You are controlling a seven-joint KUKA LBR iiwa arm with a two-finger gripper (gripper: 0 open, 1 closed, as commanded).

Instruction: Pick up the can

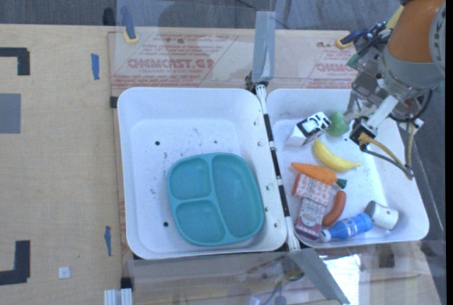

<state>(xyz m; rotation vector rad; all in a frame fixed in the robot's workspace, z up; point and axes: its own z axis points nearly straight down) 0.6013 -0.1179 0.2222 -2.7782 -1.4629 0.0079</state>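
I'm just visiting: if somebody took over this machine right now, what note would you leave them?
Claw: over the far side of the right bin, beside a green item; I see nothing held in it.
Can: probably the white cylinder lying in that bin's near right corner, next to a blue bottle, apart from the claw.
Done: no pickup yet.
Left: move to the can, grip, lift.

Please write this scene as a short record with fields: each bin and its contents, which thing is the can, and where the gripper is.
left bin: teal divided tray
right bin: banana, carrot, black-and-white carton, green item, red sausage, blue bottle, red-and-white packs
likely can: white cylinder, near corner of right bin, beside blue bottle
gripper: above far part of right bin, near green item, away from white cylinder
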